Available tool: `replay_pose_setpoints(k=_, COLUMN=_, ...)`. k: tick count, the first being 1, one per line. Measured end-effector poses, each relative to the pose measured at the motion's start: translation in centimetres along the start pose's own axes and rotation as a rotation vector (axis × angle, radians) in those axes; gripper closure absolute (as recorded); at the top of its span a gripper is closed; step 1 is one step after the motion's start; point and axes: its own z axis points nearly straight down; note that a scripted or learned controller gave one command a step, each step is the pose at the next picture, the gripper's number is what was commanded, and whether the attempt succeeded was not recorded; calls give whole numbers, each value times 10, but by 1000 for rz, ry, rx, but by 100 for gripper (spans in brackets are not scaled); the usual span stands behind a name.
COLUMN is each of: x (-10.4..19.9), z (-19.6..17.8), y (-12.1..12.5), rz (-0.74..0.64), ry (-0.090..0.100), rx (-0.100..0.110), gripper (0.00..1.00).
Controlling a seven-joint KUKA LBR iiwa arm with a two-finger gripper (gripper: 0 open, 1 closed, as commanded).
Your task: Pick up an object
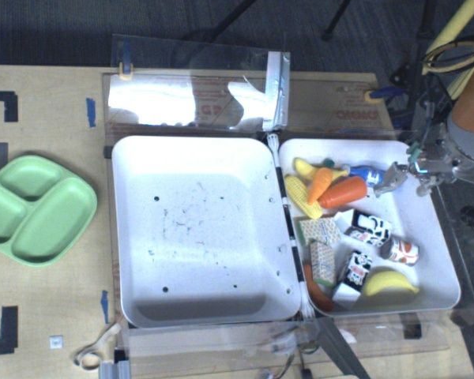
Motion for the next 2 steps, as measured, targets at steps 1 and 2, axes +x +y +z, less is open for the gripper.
replay_pose_setpoints(k=1, x=10, z=107, y=92, rz=11, ry=-2, rx=-3, gripper=0)
replay_pose_setpoints(k=2, x=21, z=109, y=91, rz=119, ry=-2, rx=-1, gripper=0)
